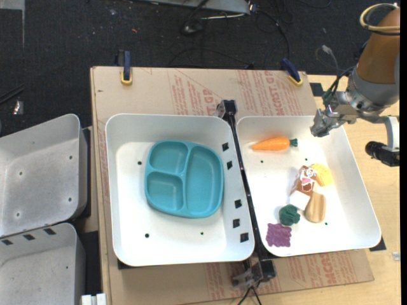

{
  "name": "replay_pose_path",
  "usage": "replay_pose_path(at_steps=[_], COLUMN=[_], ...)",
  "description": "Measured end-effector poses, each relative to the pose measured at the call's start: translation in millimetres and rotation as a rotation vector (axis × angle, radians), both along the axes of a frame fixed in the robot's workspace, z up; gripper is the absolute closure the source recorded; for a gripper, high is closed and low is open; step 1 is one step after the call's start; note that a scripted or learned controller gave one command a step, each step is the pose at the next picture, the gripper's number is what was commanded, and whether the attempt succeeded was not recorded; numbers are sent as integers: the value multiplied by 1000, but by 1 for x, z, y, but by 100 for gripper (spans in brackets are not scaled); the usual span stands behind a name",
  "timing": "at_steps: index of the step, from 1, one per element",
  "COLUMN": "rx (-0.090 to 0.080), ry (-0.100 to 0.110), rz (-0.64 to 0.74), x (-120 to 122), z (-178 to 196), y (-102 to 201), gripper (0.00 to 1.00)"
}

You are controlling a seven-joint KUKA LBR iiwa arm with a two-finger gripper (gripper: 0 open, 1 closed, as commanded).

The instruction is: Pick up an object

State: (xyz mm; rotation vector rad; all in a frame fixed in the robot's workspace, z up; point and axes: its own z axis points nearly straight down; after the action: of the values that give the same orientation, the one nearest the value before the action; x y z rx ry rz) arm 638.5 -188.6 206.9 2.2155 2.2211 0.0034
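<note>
Dark carpet strewn with cables lay behind the bench (165, 88), whose brown board carried two shallow white bins clamped side by side. In the left bin (124, 234) sat a teal divided plate (185, 178), well apart from anything the arm could take. The right bin (356, 230) held the candidates: an orange carrot (269, 144) lying alone near its far wall, and nearer the front a tight cluster of a yellow piece (322, 174), a red-and-white piece (305, 182), a tan pear-shaped piece (315, 208), a dark green piece (289, 215) and a purple bunch (278, 234).

The claw (321, 126) hung over the far right corner of that bin, beside the rim, with nothing seen in it; at that size and angle I could not tell how its grasping parts stood. It was near the carrot's green end but not touching it.

By my judgement the step in hand was the approach, and the carrot was the sound choice: it lay free, with bare bin floor on both long sides. A good try would travel left until centred over the carrot's thick middle, turn the wrist to close across its width rather than along it, then descend straight. The cluster looked riskier, since pieces touched one another and a closing claw might nudge neighbours or catch two at once. Dropping too near the bin wall could also foul the rim.
</note>
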Motion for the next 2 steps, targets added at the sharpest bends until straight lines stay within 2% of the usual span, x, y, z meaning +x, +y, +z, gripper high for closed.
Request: replay_pose_path(at_steps=[1,2], rx=[2,2], ry=[4,6], rz=[4,4], x=[9,4], z=[-2,0], y=[51,114], gripper=[100,100])
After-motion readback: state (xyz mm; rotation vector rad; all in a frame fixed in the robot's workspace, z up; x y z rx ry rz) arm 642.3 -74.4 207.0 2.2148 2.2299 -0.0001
